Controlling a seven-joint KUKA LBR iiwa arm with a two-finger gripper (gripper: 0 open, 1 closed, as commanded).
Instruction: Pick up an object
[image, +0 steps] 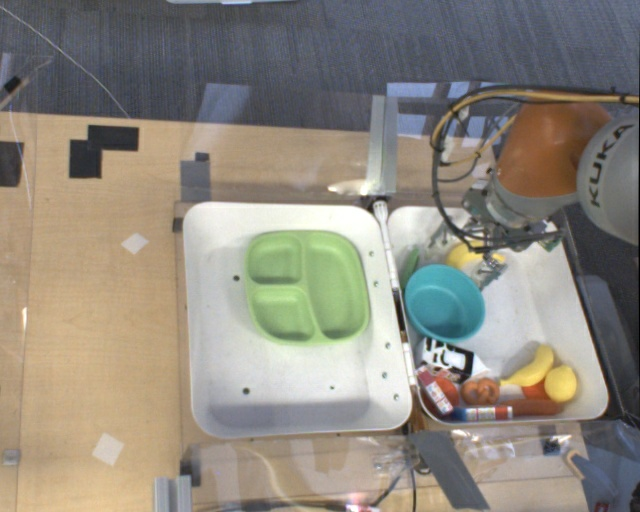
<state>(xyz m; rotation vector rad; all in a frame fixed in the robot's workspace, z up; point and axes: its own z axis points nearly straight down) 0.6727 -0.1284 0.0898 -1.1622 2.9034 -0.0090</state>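
The arm reaches in from the right, its orange band above the far end of the right bin. My gripper hangs low there, right over a small yellow object that lies just behind the teal bowl. Wrist and cables hide part of the yellow object, and I cannot tell whether the gripper touches it. At the bin's near right lie a yellow banana and a lemon. A red bottle, a black-and-white item and a marker-like stick lie along the near wall.
A green divided plate sits in the left bin. A metal rail separates the two bins. Cables loop above the wrist at the back of the right bin.
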